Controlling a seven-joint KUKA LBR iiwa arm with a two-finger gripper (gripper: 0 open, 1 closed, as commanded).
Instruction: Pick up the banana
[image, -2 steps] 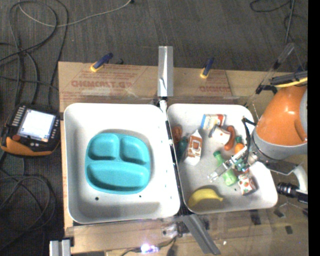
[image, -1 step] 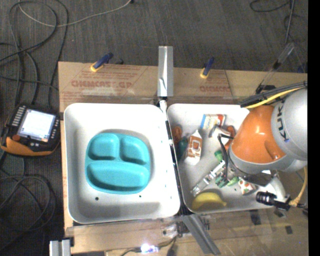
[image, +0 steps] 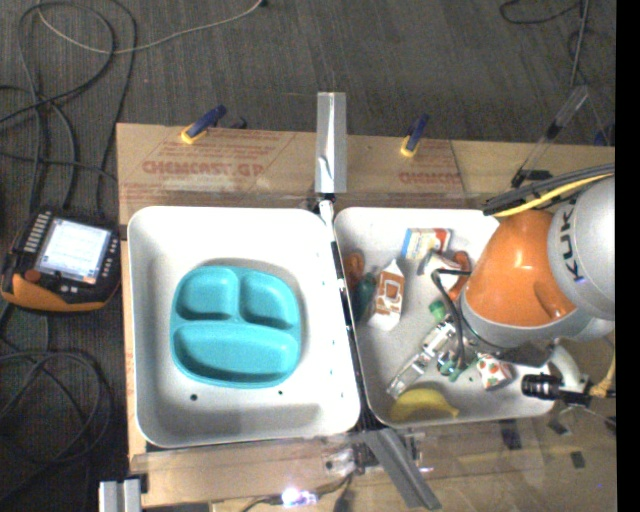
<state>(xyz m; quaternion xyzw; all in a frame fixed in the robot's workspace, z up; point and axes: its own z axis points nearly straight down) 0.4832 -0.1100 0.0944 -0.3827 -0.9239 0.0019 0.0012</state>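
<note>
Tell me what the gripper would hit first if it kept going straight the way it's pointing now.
Probably the banana: the gripper points down toward the right bin's near edge, just above it, though height is hard to judge.

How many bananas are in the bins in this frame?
1. The banana lies at the near edge of the right bin, just below the gripper. The arm covers part of that bin, so another could be hidden.
</note>
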